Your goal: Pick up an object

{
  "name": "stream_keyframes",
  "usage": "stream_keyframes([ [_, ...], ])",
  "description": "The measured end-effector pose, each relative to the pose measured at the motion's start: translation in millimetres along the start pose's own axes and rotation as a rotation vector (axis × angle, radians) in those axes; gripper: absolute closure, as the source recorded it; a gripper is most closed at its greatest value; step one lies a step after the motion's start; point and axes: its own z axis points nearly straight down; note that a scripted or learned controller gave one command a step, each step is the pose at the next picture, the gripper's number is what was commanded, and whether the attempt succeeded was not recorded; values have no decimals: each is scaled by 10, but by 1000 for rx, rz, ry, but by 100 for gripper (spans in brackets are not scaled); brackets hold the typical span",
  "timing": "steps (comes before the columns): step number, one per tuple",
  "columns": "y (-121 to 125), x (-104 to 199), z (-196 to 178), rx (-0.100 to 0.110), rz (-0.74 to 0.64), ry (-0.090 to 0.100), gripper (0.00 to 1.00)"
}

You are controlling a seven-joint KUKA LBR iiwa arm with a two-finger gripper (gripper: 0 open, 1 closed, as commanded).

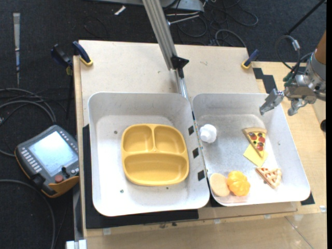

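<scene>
My gripper (pixel 283 104) hangs open at the right bin's far right corner, its two grey fingers spread apart with nothing between them. In the right bin (pixel 228 105) lie a pizza slice (pixel 256 138) on a yellow cheese wedge (pixel 253 153), a waffle-like wedge (pixel 270 176), an orange piece (pixel 238 183), a pale round piece (pixel 219 185) and a small white object (pixel 208 133). The pizza slice lies below and to the left of the gripper, apart from it.
The left bin (pixel 104 108) holds a yellow divided plate (pixel 154 154). A slanted metal pole (pixel 161 25) rises from the divider between the bins. Clamps sit at the bench's far corners, and a teach pendant (pixel 47 160) lies off the bench at left.
</scene>
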Motion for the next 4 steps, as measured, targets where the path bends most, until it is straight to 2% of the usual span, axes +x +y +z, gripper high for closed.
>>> stream_keyframes([
  [1,0,1,0,0,0,0,0],
  [2,-90,-33,583,6,3,1,0],
  [3,-14,30,1159,6,0,1,0],
  [4,-68,8,1607,5,3,1,0],
])
